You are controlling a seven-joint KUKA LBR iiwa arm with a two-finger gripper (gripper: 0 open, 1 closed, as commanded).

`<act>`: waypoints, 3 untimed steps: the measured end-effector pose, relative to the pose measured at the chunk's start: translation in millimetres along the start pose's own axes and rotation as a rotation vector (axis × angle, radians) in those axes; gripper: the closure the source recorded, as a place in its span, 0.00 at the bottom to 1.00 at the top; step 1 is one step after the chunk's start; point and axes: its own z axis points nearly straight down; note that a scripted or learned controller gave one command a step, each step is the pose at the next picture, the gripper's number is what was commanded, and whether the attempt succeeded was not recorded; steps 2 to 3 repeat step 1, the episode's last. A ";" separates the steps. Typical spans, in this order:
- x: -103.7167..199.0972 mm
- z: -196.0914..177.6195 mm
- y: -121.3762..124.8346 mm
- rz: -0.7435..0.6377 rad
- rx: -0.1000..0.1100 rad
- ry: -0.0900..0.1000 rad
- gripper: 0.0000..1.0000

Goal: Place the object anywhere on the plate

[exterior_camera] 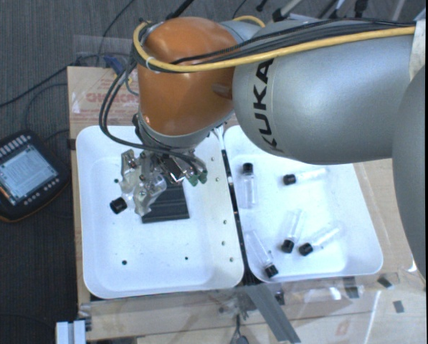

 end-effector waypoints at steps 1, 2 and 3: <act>-31.6 -33.5 -16.5 -0.422 -0.002 -0.003 1.00; -31.6 -33.5 -16.5 -0.422 -0.002 -0.003 1.00; -31.6 -33.5 -16.5 -0.422 -0.002 -0.003 1.00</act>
